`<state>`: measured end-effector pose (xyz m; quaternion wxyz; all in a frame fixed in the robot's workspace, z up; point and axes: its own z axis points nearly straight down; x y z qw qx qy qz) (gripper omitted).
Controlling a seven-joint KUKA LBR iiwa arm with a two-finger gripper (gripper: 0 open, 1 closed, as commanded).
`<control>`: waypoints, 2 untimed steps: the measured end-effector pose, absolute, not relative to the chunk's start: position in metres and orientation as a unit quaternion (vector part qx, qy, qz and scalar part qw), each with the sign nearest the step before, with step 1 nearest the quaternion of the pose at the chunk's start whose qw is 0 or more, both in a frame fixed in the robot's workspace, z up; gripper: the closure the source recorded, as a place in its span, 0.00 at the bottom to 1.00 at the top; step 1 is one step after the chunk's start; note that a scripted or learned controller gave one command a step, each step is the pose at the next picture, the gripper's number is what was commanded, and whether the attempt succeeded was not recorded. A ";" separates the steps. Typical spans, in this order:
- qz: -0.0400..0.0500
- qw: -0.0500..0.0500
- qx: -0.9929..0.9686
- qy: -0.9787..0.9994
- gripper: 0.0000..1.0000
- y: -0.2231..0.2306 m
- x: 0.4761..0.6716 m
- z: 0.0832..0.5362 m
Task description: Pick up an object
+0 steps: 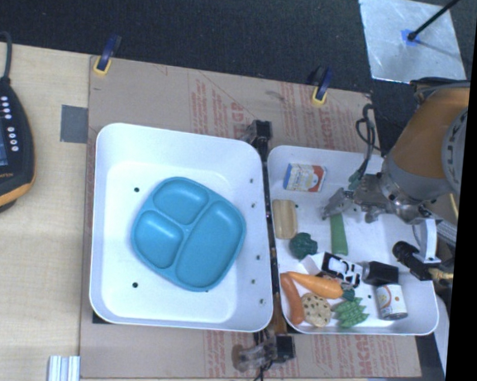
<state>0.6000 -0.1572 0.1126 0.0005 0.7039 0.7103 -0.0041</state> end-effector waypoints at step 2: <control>-0.003 -0.002 0.706 0.708 1.00 -0.168 0.598 0.104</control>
